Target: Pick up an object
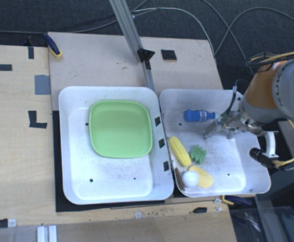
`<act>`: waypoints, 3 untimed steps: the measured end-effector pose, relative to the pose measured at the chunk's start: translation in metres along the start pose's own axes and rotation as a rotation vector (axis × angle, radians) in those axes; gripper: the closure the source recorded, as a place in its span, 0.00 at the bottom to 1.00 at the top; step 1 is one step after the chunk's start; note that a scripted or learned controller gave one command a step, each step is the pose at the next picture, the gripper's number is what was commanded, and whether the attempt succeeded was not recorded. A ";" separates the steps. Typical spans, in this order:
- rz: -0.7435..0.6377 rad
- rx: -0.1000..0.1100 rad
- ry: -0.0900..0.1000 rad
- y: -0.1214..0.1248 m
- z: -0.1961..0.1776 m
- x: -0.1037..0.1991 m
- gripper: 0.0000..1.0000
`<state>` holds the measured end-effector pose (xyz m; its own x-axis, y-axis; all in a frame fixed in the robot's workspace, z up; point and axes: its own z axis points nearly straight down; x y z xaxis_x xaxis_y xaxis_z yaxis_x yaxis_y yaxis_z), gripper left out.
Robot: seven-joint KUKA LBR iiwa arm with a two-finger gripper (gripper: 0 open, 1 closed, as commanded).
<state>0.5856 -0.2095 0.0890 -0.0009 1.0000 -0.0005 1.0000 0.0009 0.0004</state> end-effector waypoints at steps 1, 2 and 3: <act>0.000 -0.002 -0.001 0.001 -0.011 0.000 1.00; 0.000 -0.004 -0.001 -0.004 -0.069 0.005 1.00; 0.000 -0.004 -0.001 -0.001 -0.132 0.006 1.00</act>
<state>0.5843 -0.2032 0.2205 -0.0009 1.0000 -0.0012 1.0000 0.0009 0.0043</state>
